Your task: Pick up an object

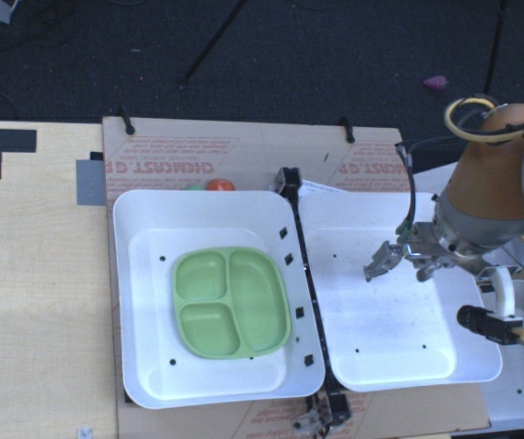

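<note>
Dark floor lies behind the counter. Two white bins sit side by side on it. Left bin holds a green tray with three compartments. Arm hangs over the right bin. Jaws state: cannot tell; nothing visible between them.
</note>
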`<action>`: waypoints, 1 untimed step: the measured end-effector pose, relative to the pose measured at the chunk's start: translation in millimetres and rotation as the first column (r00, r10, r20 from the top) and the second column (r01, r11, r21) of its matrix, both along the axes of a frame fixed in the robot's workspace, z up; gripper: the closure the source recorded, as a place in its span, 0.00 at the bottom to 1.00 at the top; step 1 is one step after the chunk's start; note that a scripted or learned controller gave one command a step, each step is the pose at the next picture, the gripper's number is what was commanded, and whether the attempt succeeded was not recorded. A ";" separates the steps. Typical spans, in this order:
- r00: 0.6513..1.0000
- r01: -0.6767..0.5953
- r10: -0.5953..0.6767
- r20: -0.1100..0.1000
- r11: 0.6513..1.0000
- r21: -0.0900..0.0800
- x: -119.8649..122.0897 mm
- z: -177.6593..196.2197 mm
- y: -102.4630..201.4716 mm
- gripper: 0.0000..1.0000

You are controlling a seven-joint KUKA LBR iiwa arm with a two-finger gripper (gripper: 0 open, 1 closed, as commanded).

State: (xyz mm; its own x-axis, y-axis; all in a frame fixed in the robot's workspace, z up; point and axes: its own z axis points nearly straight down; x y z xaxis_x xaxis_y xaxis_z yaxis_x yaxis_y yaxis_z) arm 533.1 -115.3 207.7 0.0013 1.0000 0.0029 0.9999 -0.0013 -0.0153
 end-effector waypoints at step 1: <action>1.000 -0.002 0.002 0.011 1.000 -0.002 2.5 5.6 -0.3 0.00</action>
